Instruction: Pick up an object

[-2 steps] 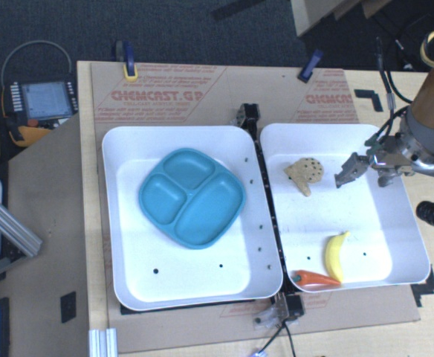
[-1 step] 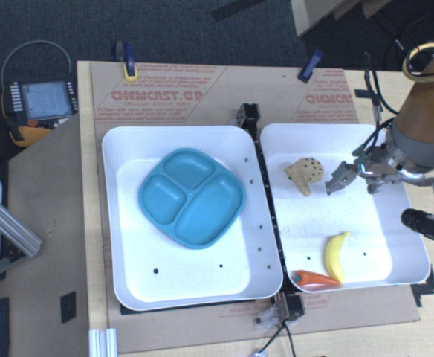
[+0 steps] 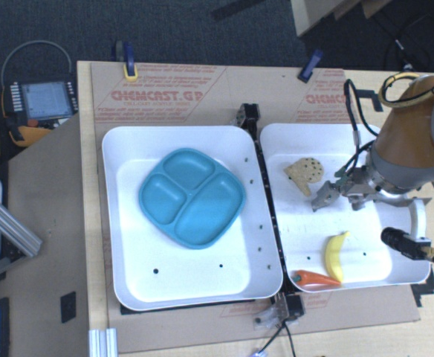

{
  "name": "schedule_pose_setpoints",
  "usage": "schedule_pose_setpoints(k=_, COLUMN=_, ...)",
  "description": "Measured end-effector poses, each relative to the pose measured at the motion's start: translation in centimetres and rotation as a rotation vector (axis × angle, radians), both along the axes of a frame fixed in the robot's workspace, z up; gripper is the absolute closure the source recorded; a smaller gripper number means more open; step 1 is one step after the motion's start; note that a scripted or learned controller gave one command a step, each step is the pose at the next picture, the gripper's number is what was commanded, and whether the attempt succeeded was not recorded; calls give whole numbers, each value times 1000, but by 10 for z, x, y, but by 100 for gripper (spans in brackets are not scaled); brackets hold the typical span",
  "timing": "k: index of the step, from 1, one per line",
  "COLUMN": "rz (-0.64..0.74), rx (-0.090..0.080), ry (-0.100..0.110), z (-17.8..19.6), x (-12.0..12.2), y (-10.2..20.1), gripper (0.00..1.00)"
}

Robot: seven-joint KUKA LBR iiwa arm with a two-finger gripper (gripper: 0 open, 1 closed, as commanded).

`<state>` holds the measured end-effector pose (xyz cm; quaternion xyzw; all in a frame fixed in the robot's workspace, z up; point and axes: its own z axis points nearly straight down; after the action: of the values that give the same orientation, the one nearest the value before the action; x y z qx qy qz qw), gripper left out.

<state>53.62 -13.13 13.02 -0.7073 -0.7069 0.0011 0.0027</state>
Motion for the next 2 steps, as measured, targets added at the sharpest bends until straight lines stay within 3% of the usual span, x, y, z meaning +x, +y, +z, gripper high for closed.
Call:
schedule_pose_setpoints(k=1, rz=0, rx=-1, ry=-1, z=-48, x=-1, y=1, gripper=0)
schedule_pose_setpoints(k=2, rz=0, rx=-3, ry=-7, z=-35, x=0, y=0, gripper=100)
